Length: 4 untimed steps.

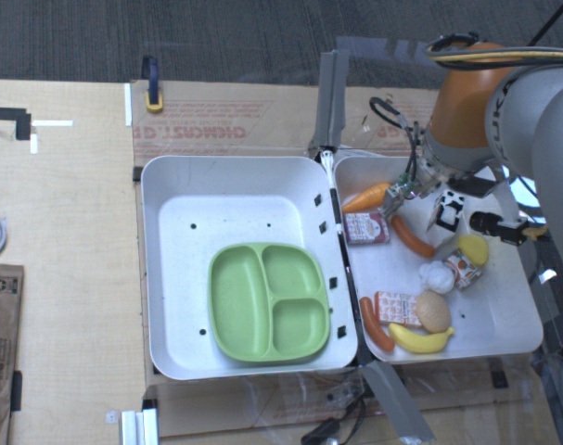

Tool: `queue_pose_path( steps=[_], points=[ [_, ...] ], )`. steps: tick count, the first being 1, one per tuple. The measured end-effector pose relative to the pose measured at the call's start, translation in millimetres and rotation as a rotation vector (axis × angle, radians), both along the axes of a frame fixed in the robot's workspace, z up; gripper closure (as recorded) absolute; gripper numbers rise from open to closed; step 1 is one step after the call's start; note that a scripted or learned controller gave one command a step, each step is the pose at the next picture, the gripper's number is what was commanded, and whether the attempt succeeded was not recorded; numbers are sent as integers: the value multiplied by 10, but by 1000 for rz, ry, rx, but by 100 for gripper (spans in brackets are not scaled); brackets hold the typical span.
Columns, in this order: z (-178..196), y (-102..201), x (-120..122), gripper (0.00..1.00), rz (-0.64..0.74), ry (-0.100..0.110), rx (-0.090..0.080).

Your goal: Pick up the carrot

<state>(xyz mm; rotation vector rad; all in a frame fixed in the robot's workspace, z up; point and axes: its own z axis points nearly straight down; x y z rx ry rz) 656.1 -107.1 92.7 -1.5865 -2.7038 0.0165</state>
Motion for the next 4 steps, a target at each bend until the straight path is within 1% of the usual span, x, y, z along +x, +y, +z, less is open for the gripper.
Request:
queue_pose_path(
  steps=[1, 2, 3, 4],
  points=[
    [-5, -64, 3, 0, 216, -3, -2],
    [18, -12, -27, 0, 520, -9, -2],
    [123, -31, -18, 100, 513, -14, -3],
    [34, 101, -94, 100, 286, -17, 1]
  ],
)
